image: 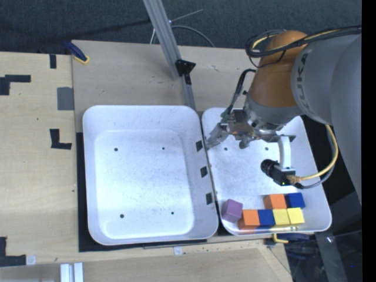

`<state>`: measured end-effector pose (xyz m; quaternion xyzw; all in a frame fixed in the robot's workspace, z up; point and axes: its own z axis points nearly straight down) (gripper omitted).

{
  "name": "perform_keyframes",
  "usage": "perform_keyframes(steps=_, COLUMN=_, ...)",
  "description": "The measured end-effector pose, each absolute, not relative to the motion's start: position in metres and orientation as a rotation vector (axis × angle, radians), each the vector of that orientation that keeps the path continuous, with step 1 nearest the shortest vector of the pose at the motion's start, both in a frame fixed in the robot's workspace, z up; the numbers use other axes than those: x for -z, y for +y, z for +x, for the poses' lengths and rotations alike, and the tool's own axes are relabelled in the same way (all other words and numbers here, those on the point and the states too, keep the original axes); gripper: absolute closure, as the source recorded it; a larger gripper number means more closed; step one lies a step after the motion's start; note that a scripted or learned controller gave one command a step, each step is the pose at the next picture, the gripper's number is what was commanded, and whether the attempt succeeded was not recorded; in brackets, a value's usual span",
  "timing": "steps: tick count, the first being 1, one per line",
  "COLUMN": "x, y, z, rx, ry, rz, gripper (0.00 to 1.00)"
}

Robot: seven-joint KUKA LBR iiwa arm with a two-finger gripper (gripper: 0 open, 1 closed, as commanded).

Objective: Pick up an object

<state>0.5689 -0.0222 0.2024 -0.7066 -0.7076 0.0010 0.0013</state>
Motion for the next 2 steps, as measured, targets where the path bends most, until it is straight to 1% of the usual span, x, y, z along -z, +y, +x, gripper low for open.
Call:
perform_keyframes(steps=1, x=-0.191, y=-0.001, z=0.561, rx=-0.004, ry=-2.222, rz=-2.218, gripper=0.0)
perform_keyframes(steps=2, x=-0.191, y=0.065, z=0.563, rx=0.0, ry=-2.229, rz=-2.21, gripper=0.0)
